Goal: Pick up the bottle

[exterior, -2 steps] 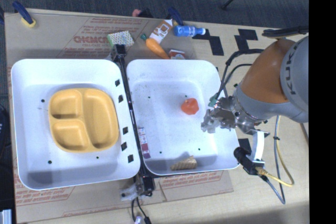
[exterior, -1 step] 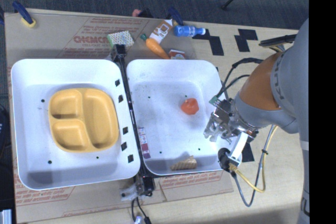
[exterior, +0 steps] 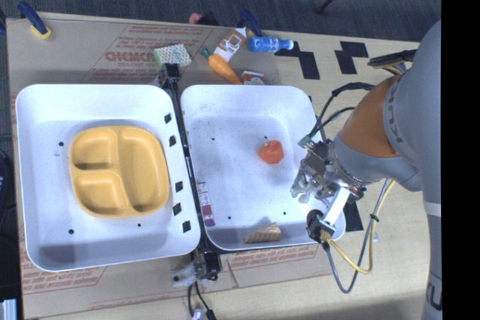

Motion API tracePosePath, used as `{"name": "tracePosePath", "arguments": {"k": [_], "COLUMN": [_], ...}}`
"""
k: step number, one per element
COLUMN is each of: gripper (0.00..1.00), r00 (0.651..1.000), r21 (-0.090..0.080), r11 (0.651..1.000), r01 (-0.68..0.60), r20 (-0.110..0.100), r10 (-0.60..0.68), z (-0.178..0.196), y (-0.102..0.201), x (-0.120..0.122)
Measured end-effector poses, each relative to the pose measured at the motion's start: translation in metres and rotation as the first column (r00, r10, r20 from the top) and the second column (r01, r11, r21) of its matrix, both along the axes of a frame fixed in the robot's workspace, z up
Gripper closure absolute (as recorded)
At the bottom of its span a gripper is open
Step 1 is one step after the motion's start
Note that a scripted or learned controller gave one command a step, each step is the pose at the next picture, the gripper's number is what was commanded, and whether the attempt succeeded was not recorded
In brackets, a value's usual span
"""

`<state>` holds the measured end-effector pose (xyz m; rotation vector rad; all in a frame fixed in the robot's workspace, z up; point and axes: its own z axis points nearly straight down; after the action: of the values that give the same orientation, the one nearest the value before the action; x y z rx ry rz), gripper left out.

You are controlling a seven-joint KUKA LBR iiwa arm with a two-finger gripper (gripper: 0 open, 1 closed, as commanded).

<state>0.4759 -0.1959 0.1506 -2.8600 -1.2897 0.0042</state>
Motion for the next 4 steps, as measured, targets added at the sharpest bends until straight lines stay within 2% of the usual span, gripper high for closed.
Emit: {"name": "tracePosePath", "arguments": {"k": [1,2,3,4], "gripper": [1.0,1.0,1.0,1.0], "r00": [0.971,0.803,0.806,0.802], "r21": [-0.001,-0.001,-0.001,-0.002], "r11": [0.971,0.803,0.806,0.802], "r01": [0.241,0.596,0.592,0.597], "r20": [0.0,-0.004,-0.002,-0.004], "r10": [-0.241,-0.596,-0.592,-0.597], "z": [0.041,0.023,0.063,0.049], "y": [0.008,0.031,0.054,0.031], "x": [0.0,0.0,0.0,0.0]}}
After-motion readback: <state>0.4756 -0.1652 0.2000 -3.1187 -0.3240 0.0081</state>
